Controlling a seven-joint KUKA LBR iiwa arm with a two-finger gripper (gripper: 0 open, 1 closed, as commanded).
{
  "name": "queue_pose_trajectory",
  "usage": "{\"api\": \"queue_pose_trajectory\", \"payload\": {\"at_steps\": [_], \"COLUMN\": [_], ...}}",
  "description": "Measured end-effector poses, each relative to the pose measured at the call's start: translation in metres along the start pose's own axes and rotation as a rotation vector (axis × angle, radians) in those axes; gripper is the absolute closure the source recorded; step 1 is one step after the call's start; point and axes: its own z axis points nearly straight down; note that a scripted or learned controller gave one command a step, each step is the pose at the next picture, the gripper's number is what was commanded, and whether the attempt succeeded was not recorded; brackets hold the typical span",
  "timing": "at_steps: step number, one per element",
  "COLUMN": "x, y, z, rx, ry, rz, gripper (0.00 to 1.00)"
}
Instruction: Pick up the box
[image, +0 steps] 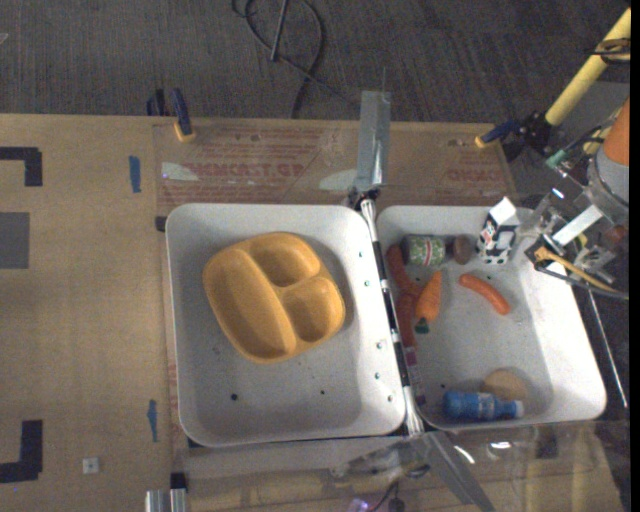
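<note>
The box (498, 231), a small white carton with dark markings and a peaked top like a milk carton, is standing in the right bin (560, 385), close against its far wall toward the 1 o'clock corner. Its long axis is running roughly upright, the peaked end leaning slightly toward 1 o'clock in the view; the print on its face is too small to read. Just at its 9 o'clock side a small dark brown item (461, 248) is sitting, too blurred to name, and beyond that a green can (425, 250) is lying on its side.

The gripper (556, 238) is hanging just to the 3 o'clock side of the box, over the bin's far right rim. Its metal parts are merging with cables and clutter there, so whether the jaws are wide or narrow cannot be told, and nothing is visibly sitting between them. The arm (615, 160) above it is being cut off by the frame's right side.

Toward 6 o'clock from the box an orange sausage-shaped toy (485, 293) is lying apart. Near the bin's left wall a carrot (429, 296) is overlapping a reddish sausage-shaped piece (400, 275). At the near edge a blue bottle (481, 406) is lying on its side, touching a tan round item (506, 384).

In the left bin (270, 400) a yellow divided plate (274, 294) is resting.
</note>
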Motion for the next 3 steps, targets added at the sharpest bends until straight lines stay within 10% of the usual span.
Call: {"api": "queue_pose_trajectory", "payload": {"at_steps": [1,3], "x": [-0.042,-0.097], "y": [-0.076,-0.053], "z": [0.111,0.138], "rx": [0.005,0.012], "ry": [-0.002,0.018], "rz": [0.042,0.15], "gripper": [0.0,0.0]}}
